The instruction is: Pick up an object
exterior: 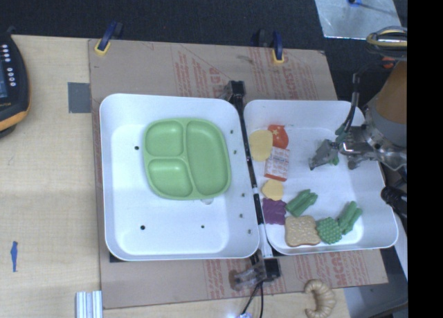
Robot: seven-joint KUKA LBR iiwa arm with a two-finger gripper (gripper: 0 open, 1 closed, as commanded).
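My gripper point(336, 160) hangs over the right side of the right bin point(370, 119), open, with only white bin floor showing between its grey fingers point(320, 156). To its left lie a yellow round piece point(260, 144), a red piece point(277, 134) and a white-and-red packet point(277, 164). Below them sit a small yellow piece point(273, 189), a purple piece point(274, 210), a green bean pod point(301, 202), a tan cracker point(300, 231), a green broccoli-like piece point(329, 229) and another green pod point(349, 215). None of these touches the gripper.
The left bin point(124, 226) holds a green divided plate point(187, 158). A black divider strip point(248, 164) runs between the bins. A yellow-edged controller point(10, 88) lies at the far left, and a tan curled object point(320, 297) rests on the cardboard below the right bin.
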